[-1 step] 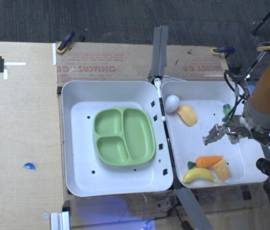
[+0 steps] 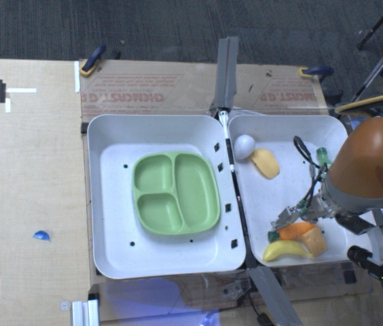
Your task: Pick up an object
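Tool [image 2: 288, 217] is low in the right bin [image 2: 283, 126], tip right over the carrot [image 2: 296, 231], banana [image 2: 284, 250] just below it. Can't tell its state or whether it has anything. Pick prob. not done yet: grip + lift left.

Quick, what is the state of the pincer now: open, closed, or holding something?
Pincer: cannot be told; it is low in the right bin, at the orange piece.
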Available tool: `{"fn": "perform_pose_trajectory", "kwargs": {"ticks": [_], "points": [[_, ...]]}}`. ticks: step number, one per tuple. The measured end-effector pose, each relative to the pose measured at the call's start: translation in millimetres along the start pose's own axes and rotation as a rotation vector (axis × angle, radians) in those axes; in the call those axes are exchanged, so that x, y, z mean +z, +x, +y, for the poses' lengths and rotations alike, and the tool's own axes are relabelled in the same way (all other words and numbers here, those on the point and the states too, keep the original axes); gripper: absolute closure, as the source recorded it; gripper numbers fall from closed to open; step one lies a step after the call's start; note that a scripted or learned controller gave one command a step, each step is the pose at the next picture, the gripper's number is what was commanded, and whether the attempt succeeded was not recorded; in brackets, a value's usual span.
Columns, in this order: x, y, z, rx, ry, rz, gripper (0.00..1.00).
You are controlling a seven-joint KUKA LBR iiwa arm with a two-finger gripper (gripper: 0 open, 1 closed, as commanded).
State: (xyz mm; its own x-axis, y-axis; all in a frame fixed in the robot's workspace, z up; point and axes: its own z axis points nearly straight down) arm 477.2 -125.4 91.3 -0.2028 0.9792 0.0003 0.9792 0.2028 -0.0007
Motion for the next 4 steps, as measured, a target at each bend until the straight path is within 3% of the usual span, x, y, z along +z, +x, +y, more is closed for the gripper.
{"fn": "perform_pose_trajectory", "kwargs": {"ticks": [1,2,3,4], "points": [[-8.6,-0.5,0.1,0.004,0.000,0.000,1.00],[-8.5,-0.4,-0.1,0.004,0.001,0.001,0.00],[-112.9,13.9,52.2,-0.194,0.000,0.000,0.00],[-184.8,-11.5,39.3,-0.257,-0.001,-0.002,0.00]]}}
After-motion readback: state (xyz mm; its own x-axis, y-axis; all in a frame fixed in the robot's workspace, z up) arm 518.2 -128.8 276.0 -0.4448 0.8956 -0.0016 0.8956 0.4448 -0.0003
